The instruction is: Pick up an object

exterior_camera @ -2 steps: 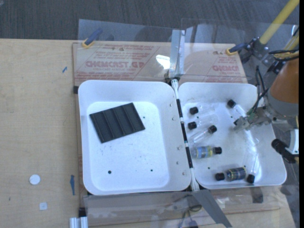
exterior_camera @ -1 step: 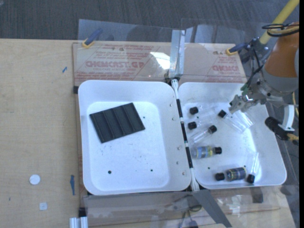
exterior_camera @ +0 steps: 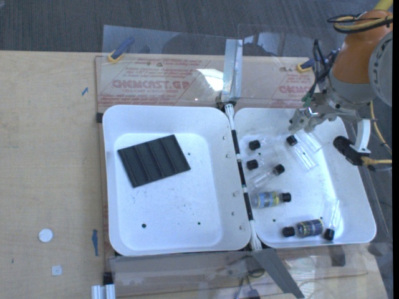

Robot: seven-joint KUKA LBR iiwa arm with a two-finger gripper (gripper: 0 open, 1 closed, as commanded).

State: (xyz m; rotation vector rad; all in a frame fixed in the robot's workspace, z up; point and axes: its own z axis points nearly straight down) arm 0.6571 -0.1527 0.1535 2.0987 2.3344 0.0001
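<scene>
Arm over the right bin; claw at the bin's far right corner.

The claw point(exterior_camera: 307, 118) hangs low above the right bin point(exterior_camera: 361, 195), near a clear vial with a black cap point(exterior_camera: 300, 147); whether its fingers are spread or pressed together cannot be told. More capped vials point(exterior_camera: 269, 199) lie scattered in this bin. The left bin point(exterior_camera: 112, 167) holds a dark ribbed pad point(exterior_camera: 153, 160). Both bins rest on the surface point(exterior_camera: 43, 136).
</scene>
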